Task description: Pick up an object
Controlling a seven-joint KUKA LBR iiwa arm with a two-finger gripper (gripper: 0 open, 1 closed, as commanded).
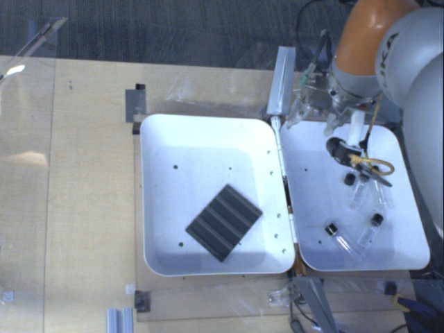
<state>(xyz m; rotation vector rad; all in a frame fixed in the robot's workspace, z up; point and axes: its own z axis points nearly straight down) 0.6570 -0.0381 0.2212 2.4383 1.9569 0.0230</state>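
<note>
Two shallow white bins sit side by side on a pale wooden bench. In the left bin [159, 186] a dark ribbed rectangular block [224, 222] lies flat and turned at an angle, near the front. The grey arm [409, 54] with its orange band reaches over the right bin [409, 255]; its gripper [361, 186] hangs above the bin floor, nothing visibly held

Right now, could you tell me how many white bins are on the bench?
2: the left bin holds a dark ridged block; the right bin holds small clear tubes under the arm.
</note>
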